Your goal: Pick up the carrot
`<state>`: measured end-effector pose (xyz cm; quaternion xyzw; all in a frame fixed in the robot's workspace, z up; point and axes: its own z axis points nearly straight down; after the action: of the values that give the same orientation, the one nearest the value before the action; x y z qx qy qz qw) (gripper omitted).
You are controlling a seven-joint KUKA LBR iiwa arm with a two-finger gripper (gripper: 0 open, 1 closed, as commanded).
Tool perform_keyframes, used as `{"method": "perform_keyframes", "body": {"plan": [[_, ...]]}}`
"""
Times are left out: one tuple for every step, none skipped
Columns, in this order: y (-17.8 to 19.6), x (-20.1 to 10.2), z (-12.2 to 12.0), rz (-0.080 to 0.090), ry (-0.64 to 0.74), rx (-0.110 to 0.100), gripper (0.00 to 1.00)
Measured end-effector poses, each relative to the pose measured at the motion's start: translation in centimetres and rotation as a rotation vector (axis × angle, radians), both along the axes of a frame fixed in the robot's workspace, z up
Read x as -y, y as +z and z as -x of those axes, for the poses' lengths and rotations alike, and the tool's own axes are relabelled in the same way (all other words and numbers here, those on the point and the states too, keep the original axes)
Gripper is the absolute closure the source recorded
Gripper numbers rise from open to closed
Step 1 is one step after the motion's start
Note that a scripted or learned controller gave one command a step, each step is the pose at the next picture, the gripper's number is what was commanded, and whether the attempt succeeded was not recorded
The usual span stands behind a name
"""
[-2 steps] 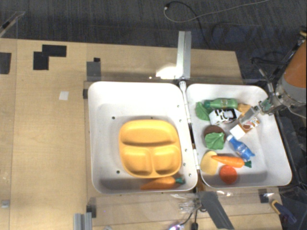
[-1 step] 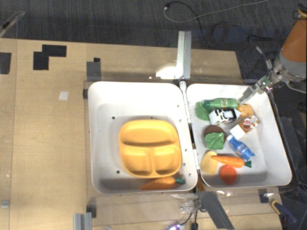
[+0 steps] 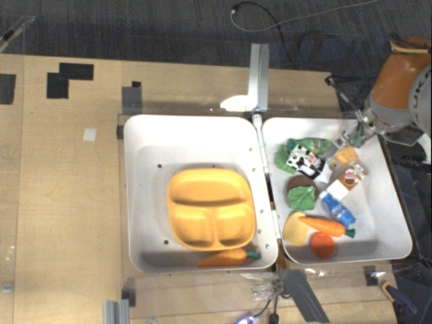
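**Pincer at the right bin's far corner, carrots lying near the front**

The pincer (image 3: 354, 135) hangs over the far right corner of the right bin (image 3: 398, 211), just above a small yellow block (image 3: 345, 156); whether it is spread or pressed together I cannot tell. Nearer the front of that bin a carrot (image 3: 324, 225) lies flat between a blue packet (image 3: 337, 211) and a red ball (image 3: 323, 246). In the left bin (image 3: 145, 181), a second carrot (image 3: 226, 258) lies along the front wall, just beside a yellow divided tray (image 3: 210, 206).
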<state>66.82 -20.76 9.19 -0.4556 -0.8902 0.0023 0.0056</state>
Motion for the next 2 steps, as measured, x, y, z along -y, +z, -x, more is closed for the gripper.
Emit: {"method": "perform_keyframes", "body": {"plan": [[1.0,0.1,-0.2,0.006,0.003,0.009,1.00],[3.8,-0.2,3.9,0.003,-0.163,0.019,1.00]]}}
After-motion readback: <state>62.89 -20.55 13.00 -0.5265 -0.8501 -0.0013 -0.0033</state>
